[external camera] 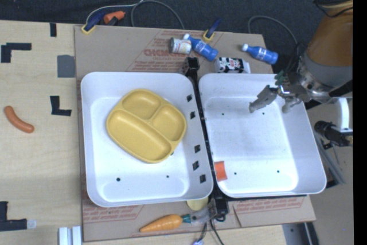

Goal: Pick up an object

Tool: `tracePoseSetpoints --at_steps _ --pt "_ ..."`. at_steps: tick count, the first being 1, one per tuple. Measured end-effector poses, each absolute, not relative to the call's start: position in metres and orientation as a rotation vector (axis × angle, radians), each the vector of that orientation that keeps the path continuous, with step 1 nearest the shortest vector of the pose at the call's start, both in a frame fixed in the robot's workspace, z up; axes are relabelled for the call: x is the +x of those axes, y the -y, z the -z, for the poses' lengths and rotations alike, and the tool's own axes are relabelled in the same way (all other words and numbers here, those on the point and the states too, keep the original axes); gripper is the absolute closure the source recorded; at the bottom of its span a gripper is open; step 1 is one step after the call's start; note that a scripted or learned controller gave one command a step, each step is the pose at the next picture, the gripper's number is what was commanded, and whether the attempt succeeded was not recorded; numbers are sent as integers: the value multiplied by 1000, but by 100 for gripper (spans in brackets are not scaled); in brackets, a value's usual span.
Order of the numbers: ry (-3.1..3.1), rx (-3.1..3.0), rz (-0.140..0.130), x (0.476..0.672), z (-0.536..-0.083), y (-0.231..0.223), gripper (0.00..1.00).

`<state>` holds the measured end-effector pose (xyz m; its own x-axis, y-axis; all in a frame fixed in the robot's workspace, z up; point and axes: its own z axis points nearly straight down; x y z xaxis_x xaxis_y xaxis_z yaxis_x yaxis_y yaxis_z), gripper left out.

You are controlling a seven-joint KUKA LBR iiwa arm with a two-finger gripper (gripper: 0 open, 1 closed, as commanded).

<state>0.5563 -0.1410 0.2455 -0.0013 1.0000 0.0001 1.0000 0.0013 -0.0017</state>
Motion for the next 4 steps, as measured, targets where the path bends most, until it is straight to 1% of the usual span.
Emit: tracePoseSetpoints --at_steps 1,2,3,4 --pt "2228 -2224 2 582 -82 112 0" --pt "2229 -2221 5 650 -86 101 0" --pt "2224 -2218 -4 669 -85 98 0" --pt "2219 -2221 -5 599 -88 99 0"
